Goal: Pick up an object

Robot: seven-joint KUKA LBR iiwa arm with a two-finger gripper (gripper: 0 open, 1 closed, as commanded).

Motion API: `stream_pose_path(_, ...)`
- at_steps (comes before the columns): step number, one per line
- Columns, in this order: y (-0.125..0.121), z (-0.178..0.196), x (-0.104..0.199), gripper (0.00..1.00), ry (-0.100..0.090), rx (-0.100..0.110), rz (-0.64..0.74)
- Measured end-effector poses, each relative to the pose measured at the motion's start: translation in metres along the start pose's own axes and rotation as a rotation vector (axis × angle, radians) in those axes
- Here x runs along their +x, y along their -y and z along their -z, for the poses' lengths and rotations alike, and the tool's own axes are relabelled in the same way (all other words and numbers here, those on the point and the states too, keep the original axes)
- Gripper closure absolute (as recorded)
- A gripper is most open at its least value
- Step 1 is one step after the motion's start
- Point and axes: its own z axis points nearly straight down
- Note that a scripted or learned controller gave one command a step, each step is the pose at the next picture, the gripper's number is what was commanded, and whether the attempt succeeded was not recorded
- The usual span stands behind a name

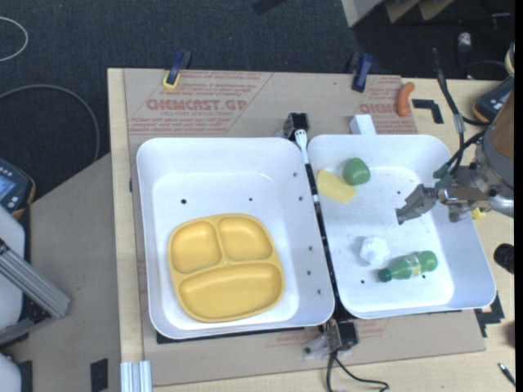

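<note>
Worktop (245, 96), two white bins | my claw (411, 209) hangs parted, holding nothing, above green bottle (408, 266) | nothing picked yet

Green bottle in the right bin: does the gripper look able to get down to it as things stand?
Probably yes. The green bottle lies flat with open floor around it; only the white ball sits close, and the gripper hovers just beyond.
</note>
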Motion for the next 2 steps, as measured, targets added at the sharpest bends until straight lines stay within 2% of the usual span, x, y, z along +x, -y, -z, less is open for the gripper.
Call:
stream_pose_path(1,-0.001,0.011,0.0,1.0,0.001,-0.003,0.001)
stream_pose_path(2,0.001,0.028,0.072,1.0,-0.001,-0.004,0.007)
